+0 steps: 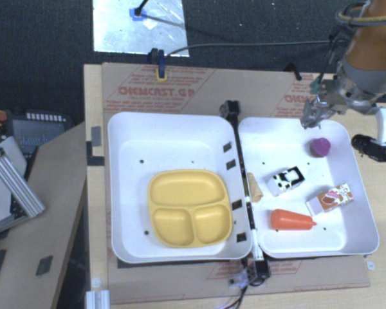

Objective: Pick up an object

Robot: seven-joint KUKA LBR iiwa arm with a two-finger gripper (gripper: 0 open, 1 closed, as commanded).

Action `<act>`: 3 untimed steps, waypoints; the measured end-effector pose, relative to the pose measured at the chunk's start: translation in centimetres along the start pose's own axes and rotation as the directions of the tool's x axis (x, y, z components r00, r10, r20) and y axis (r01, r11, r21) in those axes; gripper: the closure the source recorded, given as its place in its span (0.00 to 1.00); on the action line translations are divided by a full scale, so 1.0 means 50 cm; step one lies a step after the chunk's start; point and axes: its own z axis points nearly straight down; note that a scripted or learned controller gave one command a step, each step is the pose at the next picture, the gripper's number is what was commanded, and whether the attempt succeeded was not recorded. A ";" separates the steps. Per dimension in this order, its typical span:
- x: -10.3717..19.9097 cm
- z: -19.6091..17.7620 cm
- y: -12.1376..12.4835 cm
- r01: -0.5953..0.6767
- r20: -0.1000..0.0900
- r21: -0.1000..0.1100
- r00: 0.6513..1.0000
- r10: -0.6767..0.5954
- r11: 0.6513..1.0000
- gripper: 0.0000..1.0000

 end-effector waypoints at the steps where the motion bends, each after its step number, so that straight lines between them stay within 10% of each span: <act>1: 0.092 0.010 -0.015 0.000 0.000 0.000 1.000 0.000 1.000 1.00; 3: 0.320 0.008 -0.013 0.001 -0.001 -0.001 1.000 -0.001 1.000 1.00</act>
